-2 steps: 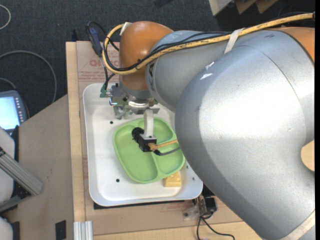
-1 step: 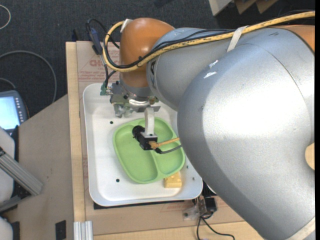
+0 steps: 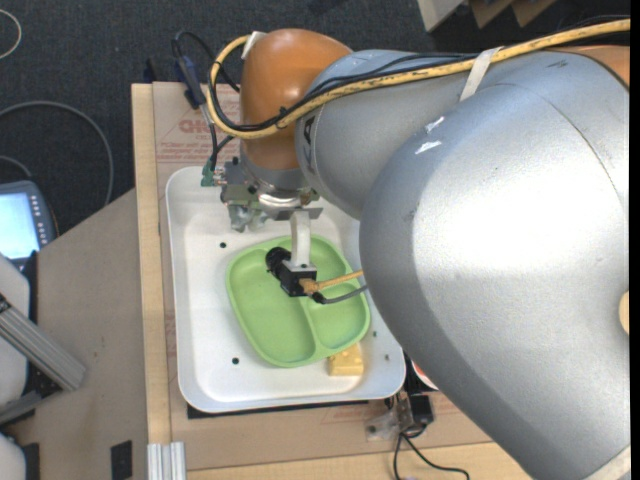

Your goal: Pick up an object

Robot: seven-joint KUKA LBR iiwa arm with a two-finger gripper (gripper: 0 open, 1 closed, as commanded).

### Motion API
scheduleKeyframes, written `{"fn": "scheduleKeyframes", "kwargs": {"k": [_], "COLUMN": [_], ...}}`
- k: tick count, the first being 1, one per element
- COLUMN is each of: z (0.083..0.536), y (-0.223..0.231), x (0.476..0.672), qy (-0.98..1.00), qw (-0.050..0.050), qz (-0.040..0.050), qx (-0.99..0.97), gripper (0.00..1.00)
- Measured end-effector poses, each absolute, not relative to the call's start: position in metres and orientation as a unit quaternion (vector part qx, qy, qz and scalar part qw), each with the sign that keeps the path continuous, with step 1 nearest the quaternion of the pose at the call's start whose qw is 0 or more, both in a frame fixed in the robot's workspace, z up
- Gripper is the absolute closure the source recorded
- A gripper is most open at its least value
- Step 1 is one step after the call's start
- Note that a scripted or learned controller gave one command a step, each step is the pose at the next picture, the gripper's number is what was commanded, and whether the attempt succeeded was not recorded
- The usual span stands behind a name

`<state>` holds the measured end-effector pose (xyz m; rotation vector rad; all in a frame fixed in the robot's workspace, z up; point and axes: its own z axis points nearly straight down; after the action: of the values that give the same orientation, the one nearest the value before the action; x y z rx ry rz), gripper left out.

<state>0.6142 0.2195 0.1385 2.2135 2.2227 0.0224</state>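
A green divided plate (image 3: 275,313) lies in the left white bin (image 3: 200,298), tilted slightly across its middle. A small yellow block (image 3: 346,361) rests against the plate's near right edge, by the bin's front corner. My gripper (image 3: 262,211) hangs below the orange wrist band over the bin's far side, just above the plate's far rim. Nothing shows between the gripper and the plate or the block. The big grey arm hides everything to the right of this bin.
The bin's left half is bare white floor with a few small dark holes. The brown bench (image 3: 150,268) runs along the bin's left. Loose cables (image 3: 410,423) lie by the bench's front edge. A screen (image 3: 18,223) stands off the bench at far left.
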Motion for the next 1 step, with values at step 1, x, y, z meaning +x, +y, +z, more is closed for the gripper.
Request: {"fn": "scheduleKeyframes", "kwargs": {"k": [1], "z": [0.1488], "y": [0.2201], "x": [0.6145], "qy": [0.709], "qw": [0.003], "qz": [0.008], "qx": [0.705], "gripper": [1.0]}}
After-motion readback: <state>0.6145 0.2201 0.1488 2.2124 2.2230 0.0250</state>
